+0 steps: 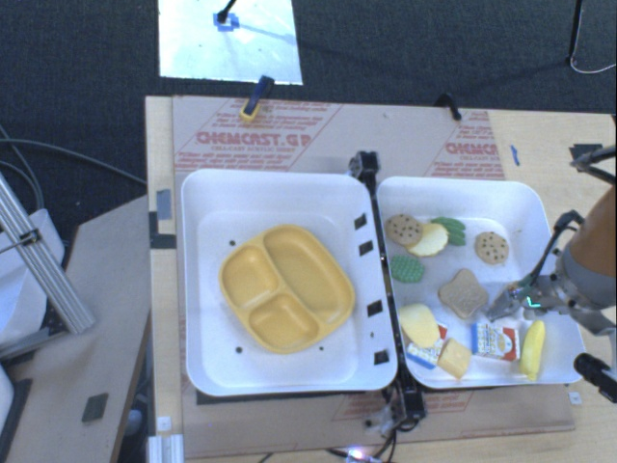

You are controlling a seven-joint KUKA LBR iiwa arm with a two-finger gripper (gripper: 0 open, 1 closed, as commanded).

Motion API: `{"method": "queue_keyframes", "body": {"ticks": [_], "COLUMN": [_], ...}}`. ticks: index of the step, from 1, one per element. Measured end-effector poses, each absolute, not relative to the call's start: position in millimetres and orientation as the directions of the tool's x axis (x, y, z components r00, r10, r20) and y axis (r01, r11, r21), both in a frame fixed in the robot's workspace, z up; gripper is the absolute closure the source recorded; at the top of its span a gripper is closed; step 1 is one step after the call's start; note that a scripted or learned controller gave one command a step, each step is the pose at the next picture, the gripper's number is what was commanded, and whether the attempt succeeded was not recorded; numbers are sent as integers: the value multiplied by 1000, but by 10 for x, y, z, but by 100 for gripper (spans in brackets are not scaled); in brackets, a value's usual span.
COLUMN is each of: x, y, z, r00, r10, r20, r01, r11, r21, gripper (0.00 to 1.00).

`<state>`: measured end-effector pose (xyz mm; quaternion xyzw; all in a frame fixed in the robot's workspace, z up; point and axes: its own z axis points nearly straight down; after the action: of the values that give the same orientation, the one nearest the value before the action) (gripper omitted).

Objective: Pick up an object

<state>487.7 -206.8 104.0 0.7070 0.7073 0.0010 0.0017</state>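
The right white bin [516,199] holds several toy foods. Two chocolate-chip cookies [403,229] [492,248] lie near its back, with a pale yellow round piece [429,240] and a green pickle [449,230] between them. Lower down are a green leaf [407,269], a tan bread slice [464,294], a yellow lump [418,324], a cheese cube [454,358], a small red and white carton [496,340] and a banana [532,347]. My gripper [509,304] hangs low over this bin, just right of the bread slice and above the carton. Nothing is visibly held.
The left white bin [207,201] holds a yellow divided tray [286,286]. Black clips [369,249] line the ridge where the two bins meet. My grey and orange arm [590,263] comes in over the right bin's right wall. A cable [581,27] hangs at the top right.
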Motion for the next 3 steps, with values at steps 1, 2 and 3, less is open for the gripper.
{"method": "queue_keyframes", "body": {"ticks": [1,2,3], "x": [4888,4871,5511], "y": [-2070,-1759,-2078], "z": [1148,832,854], "r00": [-1,-5,-5], "r10": [1000,1000,1000], "r20": [-2,0,-4], "r01": [1000,1000,1000], "r11": [1,5,5], "r21": [7,1,8], "gripper": [100,100,100]}}
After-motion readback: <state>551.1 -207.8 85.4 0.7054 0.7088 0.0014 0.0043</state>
